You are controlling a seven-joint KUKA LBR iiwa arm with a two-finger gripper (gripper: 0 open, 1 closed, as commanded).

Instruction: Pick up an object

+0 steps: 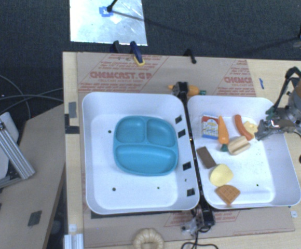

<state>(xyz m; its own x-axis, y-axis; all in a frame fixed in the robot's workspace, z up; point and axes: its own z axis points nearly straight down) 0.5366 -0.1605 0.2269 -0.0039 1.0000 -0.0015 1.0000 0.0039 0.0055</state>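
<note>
Yellow block (250,127) beside gripper (262,130)

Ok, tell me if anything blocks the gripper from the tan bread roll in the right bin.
Nothing visible does. The gripper sits just right of the roll, with bare bin floor between them; the sausage lies just above that path.

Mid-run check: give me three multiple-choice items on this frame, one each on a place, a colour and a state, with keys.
1. Where is the divided plastic plate?
A. left bin
B. right bin
C. off the bench

2. What colour is it?
A. red
B. blue
C. green

3. How does the orange toy carrot lie?
A. between the fingers of the gripper
B. on the floor of the right white bin, beside the small white carton
C. on the plate

Key: 1 A, it sits in the left white bin. 2 B, plainly blue. 3 B, apart from the gripper.
</note>
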